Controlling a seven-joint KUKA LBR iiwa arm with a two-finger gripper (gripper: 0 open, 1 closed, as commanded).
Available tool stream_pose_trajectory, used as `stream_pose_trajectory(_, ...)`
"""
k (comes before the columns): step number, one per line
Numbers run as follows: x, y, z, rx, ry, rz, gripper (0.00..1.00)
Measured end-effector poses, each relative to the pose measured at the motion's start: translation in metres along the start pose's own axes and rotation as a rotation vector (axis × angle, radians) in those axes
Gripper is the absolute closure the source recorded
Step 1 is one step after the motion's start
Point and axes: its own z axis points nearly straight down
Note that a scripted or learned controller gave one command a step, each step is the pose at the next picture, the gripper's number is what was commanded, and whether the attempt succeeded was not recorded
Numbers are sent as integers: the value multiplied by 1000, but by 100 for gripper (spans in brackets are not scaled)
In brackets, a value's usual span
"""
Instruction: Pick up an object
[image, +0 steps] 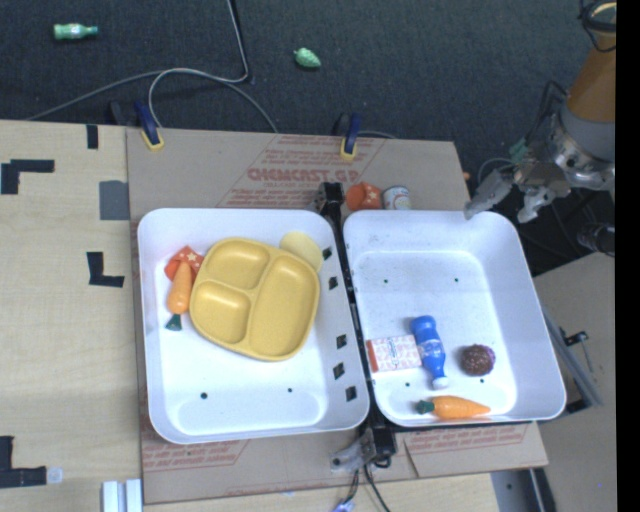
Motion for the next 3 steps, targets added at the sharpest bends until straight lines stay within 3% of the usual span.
stream_pose_trajectory(1,-4,-106,55,2,0,1,0)
stream_pose_trajectory(2,-30,-155,160,2,1,2,0)
stream_pose_trajectory(3,-6,-156,188,-5,-5,3,0)
